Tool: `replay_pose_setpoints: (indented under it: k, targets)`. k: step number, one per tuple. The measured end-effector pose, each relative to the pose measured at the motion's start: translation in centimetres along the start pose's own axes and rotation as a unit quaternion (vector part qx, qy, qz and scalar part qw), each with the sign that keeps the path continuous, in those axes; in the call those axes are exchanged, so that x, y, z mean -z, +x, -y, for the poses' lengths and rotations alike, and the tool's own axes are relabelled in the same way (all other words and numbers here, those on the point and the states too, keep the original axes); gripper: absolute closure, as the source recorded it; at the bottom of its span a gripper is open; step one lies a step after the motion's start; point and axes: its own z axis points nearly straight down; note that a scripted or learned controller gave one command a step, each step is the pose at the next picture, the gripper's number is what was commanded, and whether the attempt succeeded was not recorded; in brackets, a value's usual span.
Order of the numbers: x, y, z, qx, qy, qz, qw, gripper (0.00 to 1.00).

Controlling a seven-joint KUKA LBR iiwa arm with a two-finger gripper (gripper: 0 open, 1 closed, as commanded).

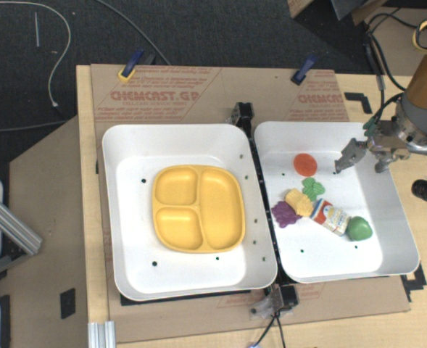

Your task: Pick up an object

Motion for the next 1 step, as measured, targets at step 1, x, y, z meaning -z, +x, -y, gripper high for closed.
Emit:
replay_pose_setpoints:
  k: [1]
  targets:
    - [0.81, 0.06, -0.28, 0.002, -0.007, 0.002, 1.0000, 0.00]
